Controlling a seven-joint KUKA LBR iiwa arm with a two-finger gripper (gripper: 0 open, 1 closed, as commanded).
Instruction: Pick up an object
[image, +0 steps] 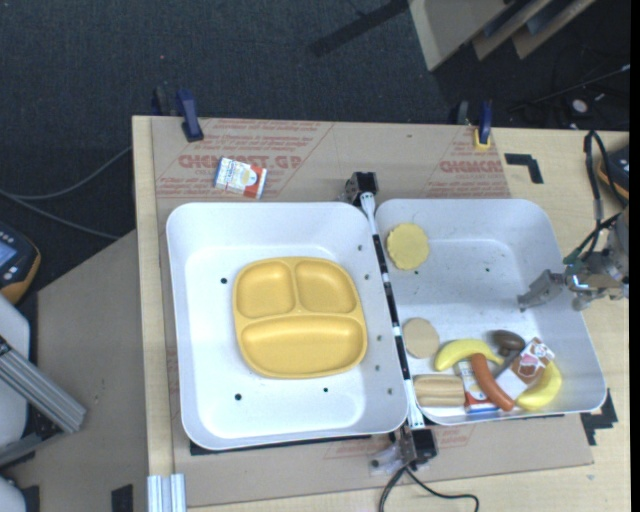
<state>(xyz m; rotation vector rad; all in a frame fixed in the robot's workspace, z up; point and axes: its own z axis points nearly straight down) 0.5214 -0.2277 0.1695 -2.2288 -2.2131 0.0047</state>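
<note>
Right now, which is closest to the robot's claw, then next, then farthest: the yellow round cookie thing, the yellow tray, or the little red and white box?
From the gripper at the right bin's right side:
1. Yellow round disc, top left of the right bin.
2. Yellow divided tray, middle of the left bin.
3. Red and white box, on the bench behind the left bin.

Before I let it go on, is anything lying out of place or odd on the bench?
One thing: a small red-and-white carton lies on the brown cardboard behind the left white bin, outside both bins. The yellow divided plate sits flat in that bin, and the toy foods are heaped in the right white bin, near corner.
</note>
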